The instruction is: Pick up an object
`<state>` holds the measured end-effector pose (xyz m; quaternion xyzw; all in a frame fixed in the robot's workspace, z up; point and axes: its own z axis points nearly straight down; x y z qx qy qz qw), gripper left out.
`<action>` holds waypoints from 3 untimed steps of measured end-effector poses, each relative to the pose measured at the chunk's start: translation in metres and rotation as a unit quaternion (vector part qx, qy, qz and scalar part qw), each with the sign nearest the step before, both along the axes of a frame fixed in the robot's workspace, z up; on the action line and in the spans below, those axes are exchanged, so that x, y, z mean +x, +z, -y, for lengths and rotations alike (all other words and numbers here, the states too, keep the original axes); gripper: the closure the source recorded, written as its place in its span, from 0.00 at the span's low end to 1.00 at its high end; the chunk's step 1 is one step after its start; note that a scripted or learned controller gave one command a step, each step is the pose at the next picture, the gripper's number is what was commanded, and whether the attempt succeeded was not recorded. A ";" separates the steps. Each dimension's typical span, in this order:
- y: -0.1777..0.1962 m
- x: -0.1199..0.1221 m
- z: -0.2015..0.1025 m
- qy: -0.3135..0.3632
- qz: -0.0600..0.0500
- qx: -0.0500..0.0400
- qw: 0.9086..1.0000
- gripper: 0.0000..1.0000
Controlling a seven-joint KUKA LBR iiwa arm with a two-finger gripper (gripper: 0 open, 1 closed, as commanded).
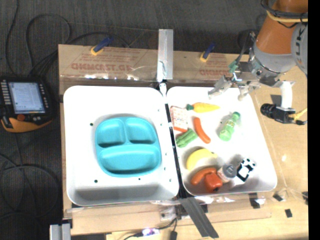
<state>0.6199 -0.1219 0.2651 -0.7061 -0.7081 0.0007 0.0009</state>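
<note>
Approach step: I see the gripper (231,86) spread open, holding nothing, above the right bin (265,149)'s far edge. Next: descend onto the green bottle (228,126).

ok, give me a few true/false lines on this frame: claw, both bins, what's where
1. The blue divided tray sits in the left bin. True.
2. The claw is down among the toys, touching the green bottle. False: it hangs over the right bin's far edge, apart from the bottle.
3. The yellow and orange carrot lies in the right bin. True.
4. The claw holds the carrot. False: the carrot lies in the bin.
5. The red sausage lies on the tray. False: it lies in the right bin.
</note>
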 end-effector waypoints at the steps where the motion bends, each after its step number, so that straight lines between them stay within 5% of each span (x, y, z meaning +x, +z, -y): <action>1: -0.093 -0.017 -0.024 0.020 0.000 0.000 1.000 0.00; 2: -0.172 -0.020 -0.010 0.018 0.001 -0.001 1.000 0.00; 3: -0.163 -0.020 -0.011 0.018 0.000 0.000 1.000 1.00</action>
